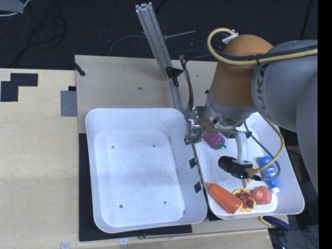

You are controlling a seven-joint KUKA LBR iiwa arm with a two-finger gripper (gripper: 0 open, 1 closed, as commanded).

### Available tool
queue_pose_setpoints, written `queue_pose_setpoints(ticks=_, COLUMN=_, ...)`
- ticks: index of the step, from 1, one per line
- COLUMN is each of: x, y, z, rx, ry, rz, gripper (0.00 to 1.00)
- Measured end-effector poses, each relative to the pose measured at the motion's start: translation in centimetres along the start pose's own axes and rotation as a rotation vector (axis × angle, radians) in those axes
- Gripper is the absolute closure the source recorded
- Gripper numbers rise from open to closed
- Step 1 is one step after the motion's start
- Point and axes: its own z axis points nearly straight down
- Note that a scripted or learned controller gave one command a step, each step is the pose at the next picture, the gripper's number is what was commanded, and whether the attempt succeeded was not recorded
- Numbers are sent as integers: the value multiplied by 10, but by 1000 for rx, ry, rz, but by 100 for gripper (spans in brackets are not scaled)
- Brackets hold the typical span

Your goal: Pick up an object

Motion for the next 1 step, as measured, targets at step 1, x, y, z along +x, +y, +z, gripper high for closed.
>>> queue_pose_setpoints(ticks=1, x=51, y=13, z=-2, rx=0, ry=-1, rz=1, gripper=100)
